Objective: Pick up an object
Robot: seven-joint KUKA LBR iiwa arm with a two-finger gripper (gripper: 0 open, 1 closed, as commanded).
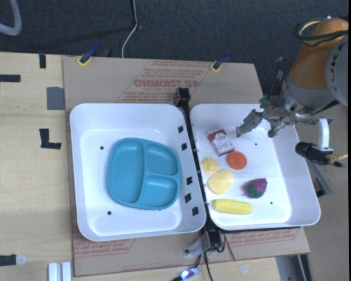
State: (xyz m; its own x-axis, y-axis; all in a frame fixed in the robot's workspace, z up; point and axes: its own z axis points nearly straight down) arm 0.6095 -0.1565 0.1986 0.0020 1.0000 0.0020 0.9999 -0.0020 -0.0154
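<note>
The right bin (292,206) holds several small items: a red and white packet (220,141), an orange-red ball (237,160), a small yellow piece (209,165), a pale yellow lemon-like shape (220,181), a purple fruit with a green tip (257,188) and a yellow corn cob (233,206). My gripper (260,125) hangs above the bin's upper right part, to the right of and above the packet. Its fingers are spread apart, with nothing between them.
The left bin (82,157) holds a blue divided plate (144,173). Black clips run along the seam between the bins (190,157). Both bins rest on a cardboard sheet (164,78) on the wooden bench. A black fitting with cables (316,151) juts out at the right bin's edge.
</note>
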